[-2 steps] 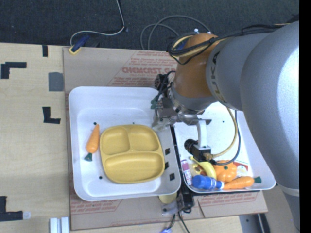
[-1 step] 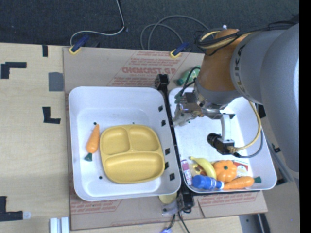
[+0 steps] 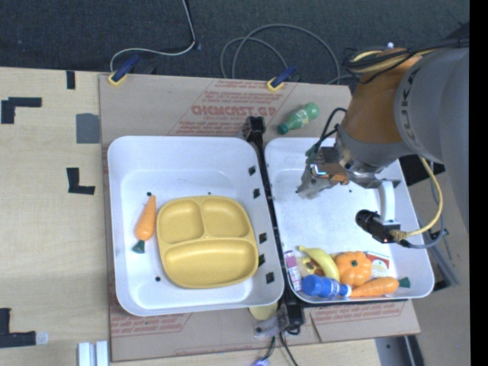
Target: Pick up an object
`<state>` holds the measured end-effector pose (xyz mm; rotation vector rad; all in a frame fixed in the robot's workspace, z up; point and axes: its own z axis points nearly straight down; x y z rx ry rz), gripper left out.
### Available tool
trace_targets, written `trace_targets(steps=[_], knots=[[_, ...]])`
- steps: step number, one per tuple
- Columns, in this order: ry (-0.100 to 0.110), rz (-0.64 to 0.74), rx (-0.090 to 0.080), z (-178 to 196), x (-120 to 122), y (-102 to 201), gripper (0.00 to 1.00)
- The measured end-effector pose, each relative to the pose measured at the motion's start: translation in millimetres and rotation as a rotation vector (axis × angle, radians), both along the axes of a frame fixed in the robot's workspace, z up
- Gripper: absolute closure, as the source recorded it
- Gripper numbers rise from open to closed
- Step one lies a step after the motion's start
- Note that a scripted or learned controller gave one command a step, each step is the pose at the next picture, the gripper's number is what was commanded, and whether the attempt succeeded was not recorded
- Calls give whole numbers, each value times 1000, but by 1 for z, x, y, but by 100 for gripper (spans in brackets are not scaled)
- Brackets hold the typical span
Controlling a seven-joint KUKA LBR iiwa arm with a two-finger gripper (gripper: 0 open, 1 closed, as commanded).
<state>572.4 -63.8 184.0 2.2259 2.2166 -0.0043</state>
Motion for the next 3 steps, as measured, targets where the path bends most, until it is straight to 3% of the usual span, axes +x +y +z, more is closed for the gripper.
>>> trace_targets(steps=[1, 2, 3], knots=[[-1, 10, 4, 0, 14, 52, 100], [-4, -1, -1, 37, 10, -29, 100], [2, 13, 4, -3, 27, 71, 100]])
